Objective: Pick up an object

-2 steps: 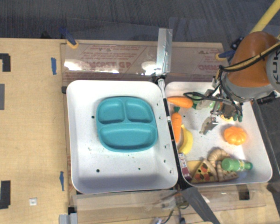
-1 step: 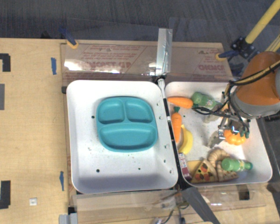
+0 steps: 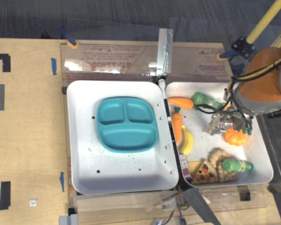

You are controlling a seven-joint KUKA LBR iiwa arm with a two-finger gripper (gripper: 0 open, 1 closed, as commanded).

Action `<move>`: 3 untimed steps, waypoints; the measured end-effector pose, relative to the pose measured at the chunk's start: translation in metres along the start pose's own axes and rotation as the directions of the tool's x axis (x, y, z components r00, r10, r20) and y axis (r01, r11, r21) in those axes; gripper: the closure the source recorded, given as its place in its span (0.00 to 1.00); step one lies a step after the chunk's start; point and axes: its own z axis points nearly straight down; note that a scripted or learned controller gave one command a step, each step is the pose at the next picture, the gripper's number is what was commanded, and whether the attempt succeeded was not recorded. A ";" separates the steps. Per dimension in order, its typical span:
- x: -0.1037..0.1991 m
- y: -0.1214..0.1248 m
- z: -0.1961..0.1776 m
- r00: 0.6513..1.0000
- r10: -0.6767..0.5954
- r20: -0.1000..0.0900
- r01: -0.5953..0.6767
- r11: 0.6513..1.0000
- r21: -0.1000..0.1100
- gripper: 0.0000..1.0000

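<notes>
Even, bright overhead light, soft shadows. Glare on the clear plastic sheet (image 3: 107,60) and foil tape strip (image 3: 165,50) behind the bins. Slight overall softness; floor at top dim, grainy.

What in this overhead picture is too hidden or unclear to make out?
- tool: its metal parts blur together, so open or shut is unclear.
- small pumpkin: whether the tool touches it is unclear.
- pizza slice: partly hidden by the right bin's rim.
- arm: cut off by the picture's edge.
</notes>
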 end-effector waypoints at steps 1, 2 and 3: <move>0.055 -0.030 0.012 0.965 -0.261 -0.011 0.261 0.965 -0.004 1.00; 0.044 -0.001 0.012 0.957 -0.291 -0.008 0.291 0.957 -0.003 1.00; 0.012 -0.071 0.014 0.909 -0.416 -0.011 0.416 0.909 -0.005 1.00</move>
